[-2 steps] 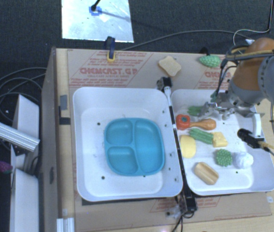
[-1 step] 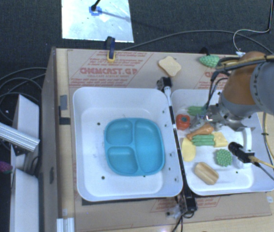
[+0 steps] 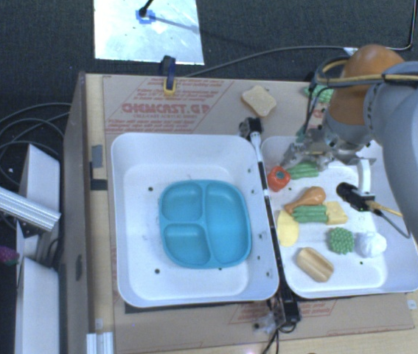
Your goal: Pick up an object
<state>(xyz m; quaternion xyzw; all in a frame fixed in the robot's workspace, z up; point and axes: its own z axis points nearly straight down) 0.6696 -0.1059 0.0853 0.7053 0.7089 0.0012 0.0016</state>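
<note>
My gripper (image 3: 309, 153) hangs low over the back left part of the right bin (image 3: 396, 279), with the grey arm coming in from the right. Right beneath it lies a green toy vegetable (image 3: 304, 171), and beside that a red toy tomato (image 3: 278, 178). In front of them lie a toy chicken drumstick (image 3: 309, 196), a green bean pod (image 3: 310, 214), a yellow cheese piece (image 3: 335, 212), a pale yellow fruit (image 3: 287, 230), a broccoli floret (image 3: 340, 240), a white piece (image 3: 371, 245) and a bread roll (image 3: 315, 263).
The left bin (image 3: 131, 198) holds a blue divided plate (image 3: 204, 223). A toy bread slice (image 3: 259, 100) lies on the cardboard behind the bins. A divider rail (image 3: 262, 190) runs between the two bins.
</note>
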